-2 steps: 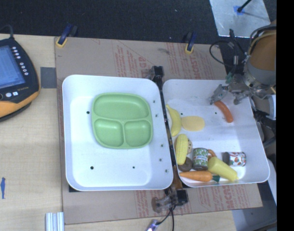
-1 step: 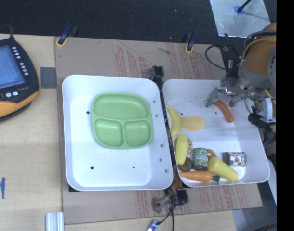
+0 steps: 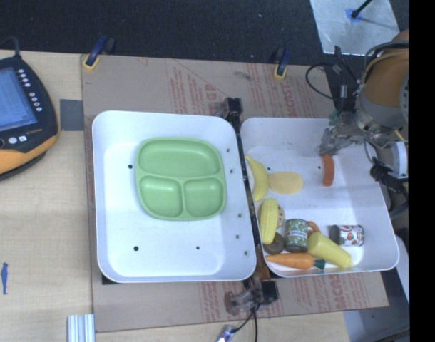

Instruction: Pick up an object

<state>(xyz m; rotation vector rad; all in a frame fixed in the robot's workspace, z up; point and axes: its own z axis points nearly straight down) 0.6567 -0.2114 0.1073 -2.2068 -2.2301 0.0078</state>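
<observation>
While the arm (image 3: 383, 84) reaches in from the right, its gripper (image 3: 336, 140) hangs over the upper part of the right bin (image 3: 371, 209), just above and beside a small sausage (image 3: 327, 170) lying apart on the bin floor; whether the fingers are apart or together cannot be told from this slant. Along the bin's near and left sides lie a banana (image 3: 258, 179), a pale yellow piece, perhaps a chip (image 3: 285, 183), a corn cob (image 3: 269, 220), a small can (image 3: 297, 234), a second can (image 3: 348, 235) and a carrot (image 3: 292, 261). The left bin (image 3: 118, 255) bears a green divided plate (image 3: 180, 178).
</observation>
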